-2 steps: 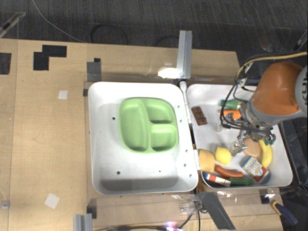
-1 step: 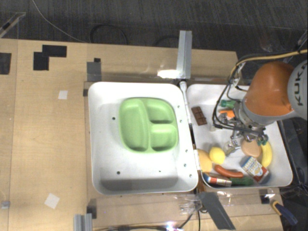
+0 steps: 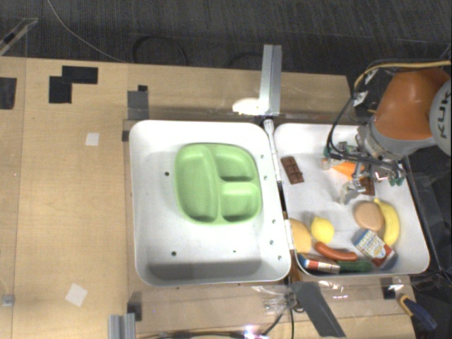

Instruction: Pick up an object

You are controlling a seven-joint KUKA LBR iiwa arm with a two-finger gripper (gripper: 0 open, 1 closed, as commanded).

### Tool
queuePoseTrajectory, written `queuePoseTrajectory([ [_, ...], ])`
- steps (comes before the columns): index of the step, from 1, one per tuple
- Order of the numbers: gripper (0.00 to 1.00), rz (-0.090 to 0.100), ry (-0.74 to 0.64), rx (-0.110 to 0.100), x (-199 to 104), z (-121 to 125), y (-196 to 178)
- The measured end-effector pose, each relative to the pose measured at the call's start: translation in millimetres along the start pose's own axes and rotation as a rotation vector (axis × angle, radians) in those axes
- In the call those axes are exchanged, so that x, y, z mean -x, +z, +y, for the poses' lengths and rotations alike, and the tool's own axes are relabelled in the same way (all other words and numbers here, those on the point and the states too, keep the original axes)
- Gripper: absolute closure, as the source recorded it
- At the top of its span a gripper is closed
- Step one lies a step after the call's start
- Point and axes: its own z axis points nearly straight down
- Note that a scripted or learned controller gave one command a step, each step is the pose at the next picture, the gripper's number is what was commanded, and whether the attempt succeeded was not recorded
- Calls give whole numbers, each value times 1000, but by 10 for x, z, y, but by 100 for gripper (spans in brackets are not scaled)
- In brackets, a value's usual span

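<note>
On the wooden counter point(image 3: 63, 210) sit 2 shallow white bins side by side, and the right bin point(image 3: 311, 143) serves as the landmark here. Along its near edge lies a cluster of toy foods: a lemon point(image 3: 323, 229) with a pale orange fruit point(image 3: 299, 235) just to its left against the bin's left wall, a red sausage point(image 3: 335, 251) below the lemon, a banana point(image 3: 389, 221) toward the bin's right wall, a tan bread roll point(image 3: 368, 216) touching the banana's left side, and a small printed carton point(image 3: 371, 246) just below the roll. A brown chocolate bar point(image 3: 292, 169) lies apart from these, near the bin's left wall toward its far end. The end effector point(image 3: 355, 186) hangs over the bin's middle right, just above the bread roll, with an orange piece point(image 3: 342, 167) beside it (whether that piece is gripped, or whether the end effector is released or clenched, I cannot tell). The left bin point(image 3: 152, 260), touching the right bin's left wall, holds a green divided plate point(image 3: 215, 182) with 3 compartments.
</note>
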Motion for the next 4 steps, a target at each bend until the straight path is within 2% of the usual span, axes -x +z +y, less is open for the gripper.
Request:
queuePoseTrajectory([
  [1, 0, -1, 86, 0, -556, 32, -23],
  [2, 0, 1, 43, 0, -53, -53, -1],
  [3, 0, 1, 101, 2, 200, 316, 3],
  [4, 100, -12, 97, 0, 249, 316, -126],
])
